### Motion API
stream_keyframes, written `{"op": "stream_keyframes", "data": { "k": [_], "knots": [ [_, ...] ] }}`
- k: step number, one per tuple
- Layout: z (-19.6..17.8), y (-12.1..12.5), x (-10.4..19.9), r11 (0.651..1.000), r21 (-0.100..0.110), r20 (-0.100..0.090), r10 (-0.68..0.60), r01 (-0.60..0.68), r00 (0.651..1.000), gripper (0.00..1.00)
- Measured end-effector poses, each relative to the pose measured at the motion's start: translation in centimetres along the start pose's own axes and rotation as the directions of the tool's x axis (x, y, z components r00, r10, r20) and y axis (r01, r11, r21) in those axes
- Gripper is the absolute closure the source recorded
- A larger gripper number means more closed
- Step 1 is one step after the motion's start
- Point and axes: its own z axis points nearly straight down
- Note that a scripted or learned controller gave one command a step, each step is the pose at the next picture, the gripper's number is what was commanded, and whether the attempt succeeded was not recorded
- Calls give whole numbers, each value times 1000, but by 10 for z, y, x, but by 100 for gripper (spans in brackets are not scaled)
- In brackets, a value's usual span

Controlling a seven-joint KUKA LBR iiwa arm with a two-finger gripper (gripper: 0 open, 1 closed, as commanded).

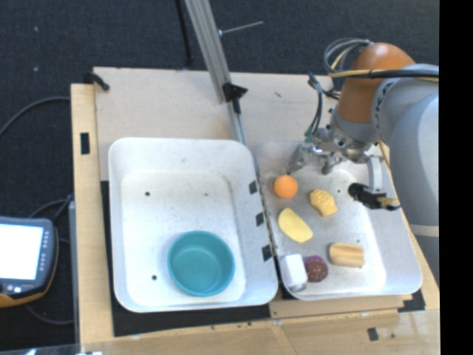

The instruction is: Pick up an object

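The right bin (395,261) holds several small things. An orange ball (286,187) lies near its back left. Beside the ball is a ridged yellow piece (323,203), and a smooth yellow piece (295,225) lies in front of the two. Toward the front are a tan roll (346,254), a dark red piece (317,269) and a white block (294,271). My gripper (312,161) hangs over the bin's back edge, just behind and right of the orange ball. It is open, with nothing between its fingers.
The left bin (133,161) holds a teal bowl (200,262) at its front right. A slanted metal post (214,50) rises behind the gap between the bins. A screen device (22,257) sits off the bench at the left.
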Motion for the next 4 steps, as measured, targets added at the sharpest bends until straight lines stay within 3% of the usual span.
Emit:
{"op": "stream_keyframes", "data": {
  "k": [1, 3, 4],
  "knots": [
    [-16, 2, -1, 1000, -9, 3, -1, 1, 1000, 100],
    [-138, 4, -7, 1000, -12, 1, 1, -1, 1000, 100],
    [-146, -3, 53, 1000, -6, -3, -4, 4, 1000, 100]
  ]
}}
